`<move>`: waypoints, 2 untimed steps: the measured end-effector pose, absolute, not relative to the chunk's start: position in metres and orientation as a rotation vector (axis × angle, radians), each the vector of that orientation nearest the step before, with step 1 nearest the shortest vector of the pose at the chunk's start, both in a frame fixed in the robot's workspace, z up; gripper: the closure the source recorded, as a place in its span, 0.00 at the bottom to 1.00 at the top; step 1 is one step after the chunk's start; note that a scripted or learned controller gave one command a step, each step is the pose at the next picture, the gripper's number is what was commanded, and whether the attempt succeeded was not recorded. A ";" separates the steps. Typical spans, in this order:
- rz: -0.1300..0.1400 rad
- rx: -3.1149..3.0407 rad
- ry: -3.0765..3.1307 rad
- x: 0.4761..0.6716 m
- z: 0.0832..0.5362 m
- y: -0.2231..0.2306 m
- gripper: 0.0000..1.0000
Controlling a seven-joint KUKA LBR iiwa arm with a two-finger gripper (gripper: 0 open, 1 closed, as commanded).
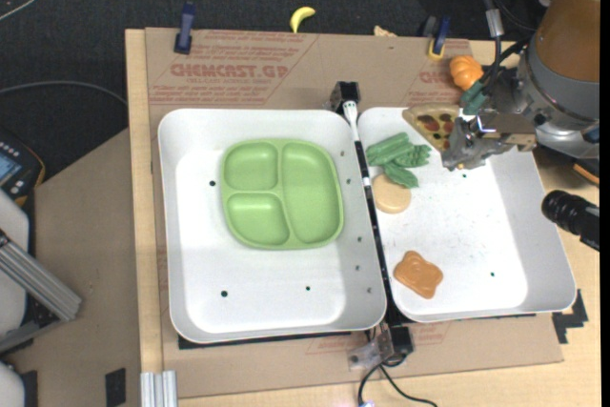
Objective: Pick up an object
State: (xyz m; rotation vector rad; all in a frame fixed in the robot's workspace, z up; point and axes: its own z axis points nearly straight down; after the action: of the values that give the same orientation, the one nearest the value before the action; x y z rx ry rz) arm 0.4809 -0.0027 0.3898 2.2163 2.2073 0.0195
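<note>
My gripper (461, 153) hangs over the upper part of the right bin (496, 234), just right of a pizza slice (431, 123) at the bin's top edge. Green pea pods (398, 154) lie left of the gripper, with a round beige cookie (391, 196) below them. An orange-brown toast-like piece (417, 274) rests near the bin's front. Nothing shows between the fingers.
The left bin (191, 281) holds a green divided plate (282, 193). An orange object (466, 71) sits on the cardboard behind the right bin. A yellow banana (301, 16) lies at the bench's back edge, with blue clamps (185, 28) beside it.
</note>
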 end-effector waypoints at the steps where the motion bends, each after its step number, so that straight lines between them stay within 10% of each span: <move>1: -0.011 2.219 2.236 0.494 0.286 0.081 1.00; 2: 0.024 2.217 2.205 0.480 0.467 0.006 1.00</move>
State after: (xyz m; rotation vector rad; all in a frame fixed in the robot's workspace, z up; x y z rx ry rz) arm 0.4797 0.0061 0.4671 2.2172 2.2049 0.0244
